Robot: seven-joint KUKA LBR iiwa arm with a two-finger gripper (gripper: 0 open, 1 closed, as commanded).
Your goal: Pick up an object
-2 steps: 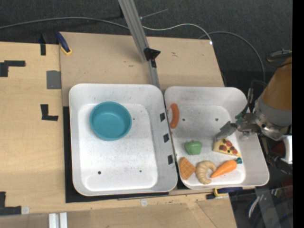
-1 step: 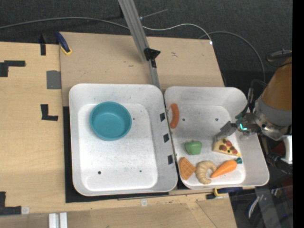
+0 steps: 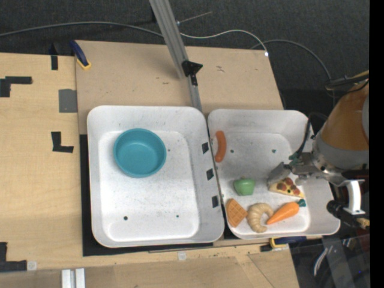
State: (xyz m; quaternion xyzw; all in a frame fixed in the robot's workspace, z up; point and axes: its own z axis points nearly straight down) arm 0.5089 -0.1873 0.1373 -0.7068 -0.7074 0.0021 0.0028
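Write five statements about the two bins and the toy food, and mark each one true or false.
1. The blue bowl sits in the left bin. True.
2. The carrot lies in the left bin. False: it lies in the right bin, beside the croissant.
3. The sausage lies near the right bin's left wall. True.
4. The gripper is above the blue bowl. False: it is in the right bin, at the pizza slice.
5. The green piece rests on the waffle. False: they lie apart.
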